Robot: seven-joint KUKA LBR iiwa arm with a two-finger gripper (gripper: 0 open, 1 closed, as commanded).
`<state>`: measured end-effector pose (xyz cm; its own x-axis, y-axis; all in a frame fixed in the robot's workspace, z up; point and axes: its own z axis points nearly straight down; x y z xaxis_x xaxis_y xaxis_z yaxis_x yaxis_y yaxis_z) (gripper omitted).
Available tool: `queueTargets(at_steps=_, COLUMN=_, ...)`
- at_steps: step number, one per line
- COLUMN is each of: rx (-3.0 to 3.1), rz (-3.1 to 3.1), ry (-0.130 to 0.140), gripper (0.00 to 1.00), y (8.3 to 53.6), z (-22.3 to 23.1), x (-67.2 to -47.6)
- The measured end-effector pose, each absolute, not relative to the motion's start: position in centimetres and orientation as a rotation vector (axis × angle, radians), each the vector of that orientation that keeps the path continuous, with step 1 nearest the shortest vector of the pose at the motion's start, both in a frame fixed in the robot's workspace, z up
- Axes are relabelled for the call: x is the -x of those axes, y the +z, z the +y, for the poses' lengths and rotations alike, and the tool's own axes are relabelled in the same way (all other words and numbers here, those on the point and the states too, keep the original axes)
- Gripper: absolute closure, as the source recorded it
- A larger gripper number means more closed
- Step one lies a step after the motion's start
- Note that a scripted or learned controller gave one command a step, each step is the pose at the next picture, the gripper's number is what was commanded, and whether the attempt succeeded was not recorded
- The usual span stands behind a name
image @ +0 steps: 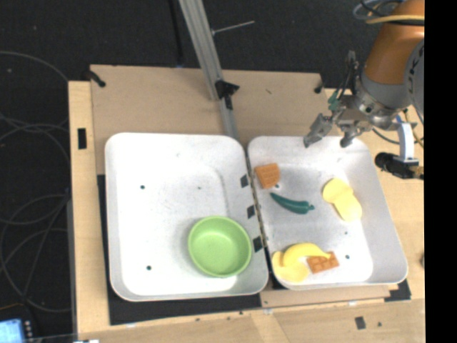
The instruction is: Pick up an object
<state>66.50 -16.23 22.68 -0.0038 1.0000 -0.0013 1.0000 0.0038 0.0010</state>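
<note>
Yellow toy point(343, 199) in right bin point(385, 252), below wide-spread empty tool point(330, 135).

Tabletop point(164, 102): pale tan board, square-cut, with a slightly darker brown sheet laid over its middle. Small black clips at the sheet's corners. Floor point(86, 20) around it is dark, near black, matte. Thin black cables point(32, 131) loop across the floor at left. A grey metal rail point(203, 45) slants down from the top edge onto the tabletop. Lighting even, soft shadows.
</note>
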Motion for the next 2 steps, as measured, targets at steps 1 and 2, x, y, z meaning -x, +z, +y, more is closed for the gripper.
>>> queueTargets(at_steps=1, rx=-2.215, rz=2.224, ry=-0.002, gripper=0.00, y=22.7, z=-16.3, x=-66.5)
queueTargets(at_steps=2, rx=-2.222, rz=2.221, ry=-0.007, gripper=0.00, y=18.3, z=-16.7, x=-65.9)
